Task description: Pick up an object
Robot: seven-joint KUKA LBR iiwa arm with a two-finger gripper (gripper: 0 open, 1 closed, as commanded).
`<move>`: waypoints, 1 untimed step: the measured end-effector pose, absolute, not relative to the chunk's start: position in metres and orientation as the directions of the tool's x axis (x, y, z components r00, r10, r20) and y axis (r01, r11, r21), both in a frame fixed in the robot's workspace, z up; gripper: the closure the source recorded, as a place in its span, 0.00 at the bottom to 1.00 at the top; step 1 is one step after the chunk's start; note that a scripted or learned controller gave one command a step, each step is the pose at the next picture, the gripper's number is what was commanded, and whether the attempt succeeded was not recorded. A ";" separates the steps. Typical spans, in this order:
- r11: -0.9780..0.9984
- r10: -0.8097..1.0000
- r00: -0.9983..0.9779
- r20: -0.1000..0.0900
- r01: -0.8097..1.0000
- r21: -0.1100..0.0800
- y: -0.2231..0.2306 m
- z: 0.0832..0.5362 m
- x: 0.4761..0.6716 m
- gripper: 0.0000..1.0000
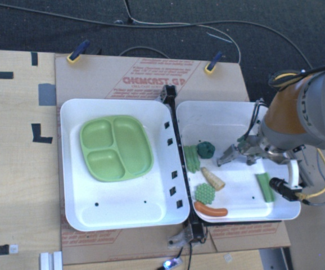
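Observation:
The right bin (219, 114) holds several small toy foods. A dark teal round piece (206, 148) lies beside a ribbed green piece (192, 158) near the bin's left wall. Below them are a beige stick-shaped piece (213, 178), a bumpy green round piece (204, 193) and an orange sausage (210, 210). A green bar (265, 187) lies at the right. My gripper (228, 157) hangs low over the bin's middle, to the right of the teal piece, with its fingers apart and nothing between them.
The left bin (72, 167) holds a green divided plate (116, 148). A black divider with clips (176, 151) runs between the bins. Two yellow-and-blue clamps (78, 50) (213, 62) hold the cardboard base at the back. Cables trail across the dark floor behind.

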State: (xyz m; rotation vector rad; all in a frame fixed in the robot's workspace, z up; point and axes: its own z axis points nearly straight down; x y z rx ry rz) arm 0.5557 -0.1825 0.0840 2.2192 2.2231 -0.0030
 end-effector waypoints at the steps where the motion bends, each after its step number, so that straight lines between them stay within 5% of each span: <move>1: 0.001 1.000 -0.001 -0.004 1.000 0.002 -0.183 0.096 0.556 1.00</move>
